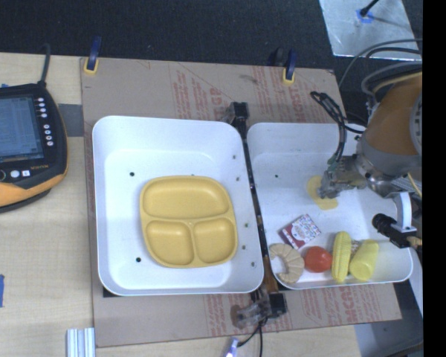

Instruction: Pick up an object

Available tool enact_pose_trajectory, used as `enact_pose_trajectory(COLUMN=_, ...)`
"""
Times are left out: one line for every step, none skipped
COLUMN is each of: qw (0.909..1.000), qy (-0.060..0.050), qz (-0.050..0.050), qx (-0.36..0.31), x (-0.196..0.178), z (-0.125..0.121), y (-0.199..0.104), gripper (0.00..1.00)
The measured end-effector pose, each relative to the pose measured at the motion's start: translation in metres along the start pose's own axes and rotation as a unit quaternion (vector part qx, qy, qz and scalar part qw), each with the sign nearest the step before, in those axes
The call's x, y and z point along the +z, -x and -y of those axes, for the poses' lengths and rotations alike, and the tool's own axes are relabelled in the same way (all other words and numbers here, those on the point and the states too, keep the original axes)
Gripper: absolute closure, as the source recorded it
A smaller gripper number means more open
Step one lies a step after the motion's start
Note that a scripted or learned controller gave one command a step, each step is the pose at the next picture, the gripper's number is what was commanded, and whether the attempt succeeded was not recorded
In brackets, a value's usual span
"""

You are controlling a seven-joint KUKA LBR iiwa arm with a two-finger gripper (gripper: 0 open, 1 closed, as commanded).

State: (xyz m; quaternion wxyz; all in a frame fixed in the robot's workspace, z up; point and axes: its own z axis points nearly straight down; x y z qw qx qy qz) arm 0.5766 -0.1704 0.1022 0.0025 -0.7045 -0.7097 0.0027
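Yellow piece [317, 190]: partly hidden beneath the claw [331, 187].
Claw: fingers too blurred; grip cannot tell.
Arm [390, 136]: cut off at right.

The arm [390, 129] reaches in from the right over the right-hand bin [282, 141], its orange band showing broad above the grey wrist. Dark cables loop from the wrist toward that bin's far wall. The wrist points down and leftward, setting the hand [331, 187] low over the middle of that bin's floor. The hand's tip is small and dark, so how it stands is not clear.
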Motion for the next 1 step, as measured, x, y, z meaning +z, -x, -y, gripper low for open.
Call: enact_pose_trajectory(qw=1.0, qy=0.0, qz=0.0, qx=0.0, x=0.0001, z=0.0001, y=0.0, gripper=0.0)
